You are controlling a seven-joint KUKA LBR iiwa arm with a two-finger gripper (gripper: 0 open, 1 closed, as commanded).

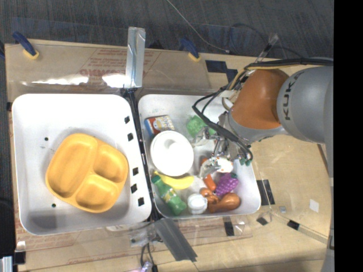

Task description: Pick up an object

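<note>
Single fixed camera high above the bench (295,169), looking down at a slight slant, far enough back to take in both white bins (34,112) side by side, arm (283,103) entering from the frame's right, dark floor along the top

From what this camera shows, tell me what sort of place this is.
Probably a robot grasping test bench: two white bins clamped onto cardboard, toy food such as purple grapes, and a KUKA arm reaching in.

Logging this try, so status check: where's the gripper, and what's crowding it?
Gripper low in right bin, fingers unclear. Purple grapes and carrot just below. White bowl close on its left.
</note>
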